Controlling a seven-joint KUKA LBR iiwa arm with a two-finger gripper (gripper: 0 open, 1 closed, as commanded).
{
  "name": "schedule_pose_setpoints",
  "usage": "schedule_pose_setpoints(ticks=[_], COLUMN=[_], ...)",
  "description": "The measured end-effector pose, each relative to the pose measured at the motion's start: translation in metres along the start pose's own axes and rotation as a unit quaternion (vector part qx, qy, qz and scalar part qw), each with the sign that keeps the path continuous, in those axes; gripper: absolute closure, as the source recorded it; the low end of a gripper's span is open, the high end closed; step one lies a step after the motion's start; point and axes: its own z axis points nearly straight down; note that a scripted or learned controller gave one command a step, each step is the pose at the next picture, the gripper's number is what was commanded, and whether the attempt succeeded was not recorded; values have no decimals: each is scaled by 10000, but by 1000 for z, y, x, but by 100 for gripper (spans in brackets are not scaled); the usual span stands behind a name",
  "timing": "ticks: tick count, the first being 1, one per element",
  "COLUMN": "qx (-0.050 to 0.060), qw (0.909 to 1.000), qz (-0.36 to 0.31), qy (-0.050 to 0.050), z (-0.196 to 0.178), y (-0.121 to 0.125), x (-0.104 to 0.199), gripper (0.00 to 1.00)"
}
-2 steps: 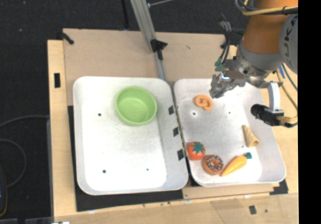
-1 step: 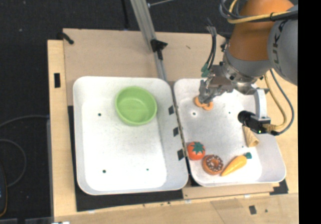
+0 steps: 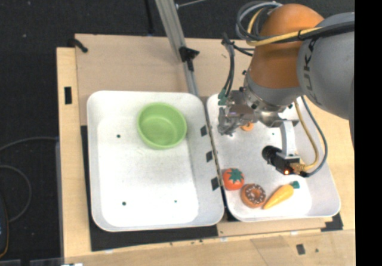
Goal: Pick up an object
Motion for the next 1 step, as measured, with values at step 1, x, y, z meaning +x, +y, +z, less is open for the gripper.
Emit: schedule_pose_setpoints(ticks=[1], qx=[-3], qw=[10000], qz=[-15], qy=[14], z=[-4], y=[-11], x=[49], gripper=[100])
